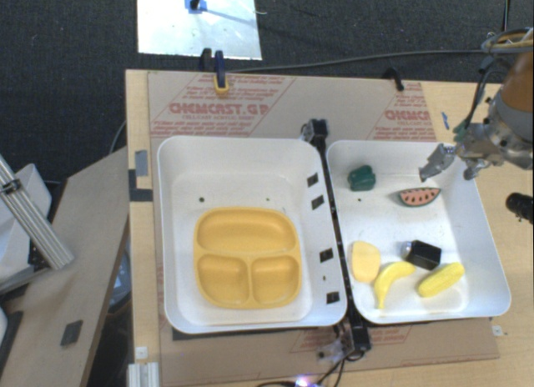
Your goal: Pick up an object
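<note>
Pincer [450, 163] spread wide, empty, at 2 o'clock over right bin [494, 294]; watermelon slice [418, 197] nearest, ungrasped. Pick not begun.

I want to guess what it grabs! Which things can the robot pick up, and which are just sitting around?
Could be picked up: watermelon slice, green toy, banana, corn cob, black block, pale yellow piece. The gripper hovers nearest the watermelon slice.

Just lying about: yellow divided tray, clamp.
</note>
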### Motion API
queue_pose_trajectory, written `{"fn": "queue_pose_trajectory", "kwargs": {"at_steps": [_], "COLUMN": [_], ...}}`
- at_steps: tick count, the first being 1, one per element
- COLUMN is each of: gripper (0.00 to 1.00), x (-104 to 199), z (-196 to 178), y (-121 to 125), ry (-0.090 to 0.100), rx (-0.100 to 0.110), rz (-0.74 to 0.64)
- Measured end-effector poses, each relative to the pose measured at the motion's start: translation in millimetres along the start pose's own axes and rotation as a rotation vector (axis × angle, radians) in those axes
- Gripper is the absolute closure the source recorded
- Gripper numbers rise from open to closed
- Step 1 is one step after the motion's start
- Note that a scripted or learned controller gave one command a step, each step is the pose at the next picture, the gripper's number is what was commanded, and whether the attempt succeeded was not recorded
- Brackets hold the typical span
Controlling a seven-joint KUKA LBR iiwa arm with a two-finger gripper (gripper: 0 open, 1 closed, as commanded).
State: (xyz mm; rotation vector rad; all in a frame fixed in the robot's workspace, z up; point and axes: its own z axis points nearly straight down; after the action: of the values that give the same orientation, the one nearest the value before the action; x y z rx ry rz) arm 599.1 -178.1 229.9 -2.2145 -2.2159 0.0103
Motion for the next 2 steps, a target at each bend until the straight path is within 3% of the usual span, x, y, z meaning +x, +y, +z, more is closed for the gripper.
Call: {"fn": "queue_pose_trajectory", "kwargs": {"at_steps": [1, 2], "gripper": [0.0, 0.0], "x": [0.9, -5.1], "z": [-8.2, 47.6], "y": [2.1, 9.7], "ry": [-0.002, -0.003], "rx": [-0.012, -0.013], "rz": [-0.003, -0.001]}}
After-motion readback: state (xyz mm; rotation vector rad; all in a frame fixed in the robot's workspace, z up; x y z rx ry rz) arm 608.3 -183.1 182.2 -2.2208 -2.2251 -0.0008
